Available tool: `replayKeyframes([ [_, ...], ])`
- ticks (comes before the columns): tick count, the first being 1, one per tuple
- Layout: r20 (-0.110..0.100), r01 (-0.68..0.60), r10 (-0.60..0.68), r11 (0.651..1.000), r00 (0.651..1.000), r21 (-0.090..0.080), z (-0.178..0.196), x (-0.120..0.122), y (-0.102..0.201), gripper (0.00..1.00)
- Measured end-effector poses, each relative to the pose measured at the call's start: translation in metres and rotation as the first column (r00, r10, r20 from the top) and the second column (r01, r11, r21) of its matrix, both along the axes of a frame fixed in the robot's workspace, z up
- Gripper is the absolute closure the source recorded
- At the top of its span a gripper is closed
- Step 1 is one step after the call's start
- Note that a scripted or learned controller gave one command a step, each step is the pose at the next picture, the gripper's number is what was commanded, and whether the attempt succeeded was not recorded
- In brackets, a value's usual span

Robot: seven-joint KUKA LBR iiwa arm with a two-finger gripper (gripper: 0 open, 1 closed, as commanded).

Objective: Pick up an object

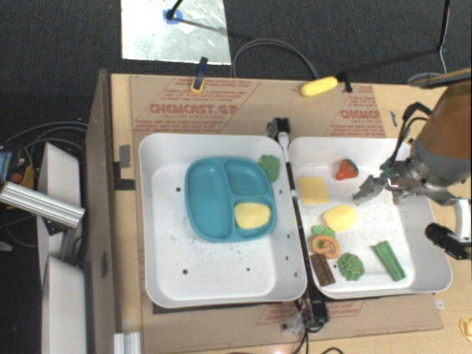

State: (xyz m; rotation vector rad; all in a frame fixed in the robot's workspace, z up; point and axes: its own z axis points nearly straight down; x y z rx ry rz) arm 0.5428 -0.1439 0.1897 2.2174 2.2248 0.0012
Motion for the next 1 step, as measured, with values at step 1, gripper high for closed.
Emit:
replayKeyframes([
  [1,-0.002,-0.004,0.004,1.0,1.0,0.001,-0.0586,0.0156,0.0246,0.0],
])
